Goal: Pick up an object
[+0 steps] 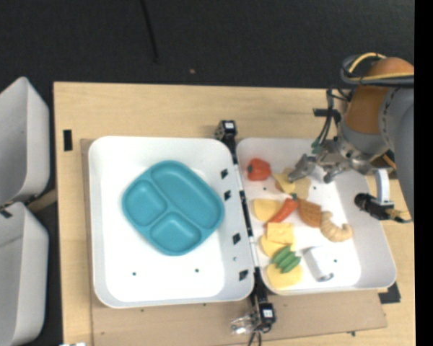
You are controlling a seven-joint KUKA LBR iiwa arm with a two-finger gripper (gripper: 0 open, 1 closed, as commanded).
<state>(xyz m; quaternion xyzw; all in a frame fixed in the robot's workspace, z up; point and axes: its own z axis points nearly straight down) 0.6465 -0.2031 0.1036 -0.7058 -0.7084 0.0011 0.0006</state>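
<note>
My gripper [315, 170] hangs over the upper part of the right bin [368, 262], its fingers [300, 171] spread open with nothing between them. Just below its left finger lies a pale yellow piece [289, 185]. A red pepper [258, 169] sits to the gripper's left. Below it are a yellow wedge [265, 208], a red chili [288, 209], a brown bread piece [310, 213] and a croissant [337, 230]. Nearer the front lie a yellow cheese block [278, 233], green beans [288, 260] and a grey cylinder [317, 262].
The left bin [115, 272] holds a blue divided plate [173, 206]. The grey arm with its orange band [372, 110] stands over the right bin's upper right corner. Black clips [226, 129] sit along the seam between the bins.
</note>
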